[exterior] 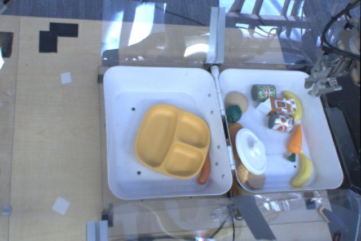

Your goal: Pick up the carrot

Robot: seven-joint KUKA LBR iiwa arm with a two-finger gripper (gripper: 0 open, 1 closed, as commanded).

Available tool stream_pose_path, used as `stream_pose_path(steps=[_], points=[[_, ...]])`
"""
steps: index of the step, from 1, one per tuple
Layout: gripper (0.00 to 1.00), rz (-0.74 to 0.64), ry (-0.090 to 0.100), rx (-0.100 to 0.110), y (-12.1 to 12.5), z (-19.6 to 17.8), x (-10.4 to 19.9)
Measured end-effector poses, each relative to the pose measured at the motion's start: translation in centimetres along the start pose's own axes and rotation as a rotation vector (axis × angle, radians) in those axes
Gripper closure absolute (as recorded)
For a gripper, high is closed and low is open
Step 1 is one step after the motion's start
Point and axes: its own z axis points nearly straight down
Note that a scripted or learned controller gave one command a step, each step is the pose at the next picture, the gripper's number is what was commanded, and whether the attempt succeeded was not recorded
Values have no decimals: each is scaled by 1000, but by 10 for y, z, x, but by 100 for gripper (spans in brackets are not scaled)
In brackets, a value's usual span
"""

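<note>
Camera view: carrot (295,139) in right bin (333,147), near-right part, green end nearward, between cartons (281,113) and banana (303,171); claw (324,79) beyond far-right rim, finger state indiscernible; advise descending across its orange midsection, clear of neighbours.

Carrot (295,140) lies in right bin (333,149), between bananas.

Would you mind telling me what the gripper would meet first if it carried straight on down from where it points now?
Probably the right bin's rim at its far right corner: the gripper hangs about over that edge. Depth is unclear from this slanted view.
</note>
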Motion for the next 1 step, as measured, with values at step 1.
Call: stream_pose_path(steps=[1], points=[[100, 0, -12, 3, 0, -13, -3]])
